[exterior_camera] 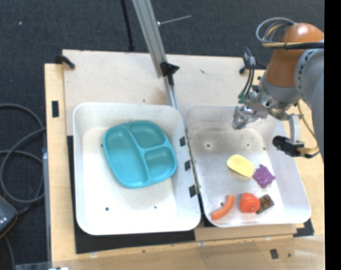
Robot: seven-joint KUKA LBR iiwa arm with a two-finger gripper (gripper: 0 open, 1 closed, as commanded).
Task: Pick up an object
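Observation:
The right bin (215, 151) holds a yellow lemon-shaped piece (240, 165), a purple grape cluster (263, 175), a red tomato (249, 202), an orange carrot (223, 207) and a small brown block (266, 203). They lie in its near right part. My gripper (241, 118) hangs over the bin's far edge, well above and beyond the yellow piece. I see nothing between its fingers.
The left bin (91, 201) carries a teal divided plate (140, 153). A slanted metal pole (150, 30) rises behind the bins, its base at the gap between them. Cables lie on the dark floor at the left.

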